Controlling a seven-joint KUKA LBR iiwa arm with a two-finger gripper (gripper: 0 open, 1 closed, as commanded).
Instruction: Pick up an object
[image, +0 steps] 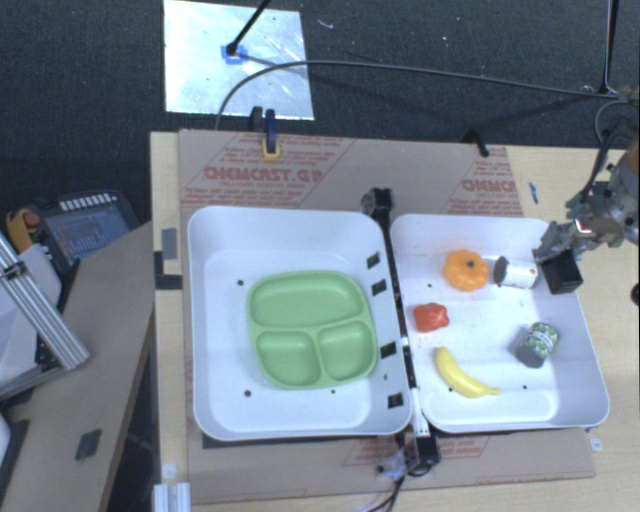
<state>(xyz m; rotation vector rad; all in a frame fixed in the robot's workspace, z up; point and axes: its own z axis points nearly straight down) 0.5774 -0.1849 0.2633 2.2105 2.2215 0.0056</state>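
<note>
The end effector (556, 245) is seen over the right bin (530, 405), to the right of the orange toy fruit (466, 270); whether it is apart or together cannot be told. A white roll (519, 272) is laid just right of that fruit, between it and the end effector. A red toy (431, 317) is found nearer than the fruit, a banana (463, 374) nearer still, and a grey-green can (537, 343) to its near right. A green divided plate (308, 328) is set well left of the fruit, in the left bin (220, 260)
</note>
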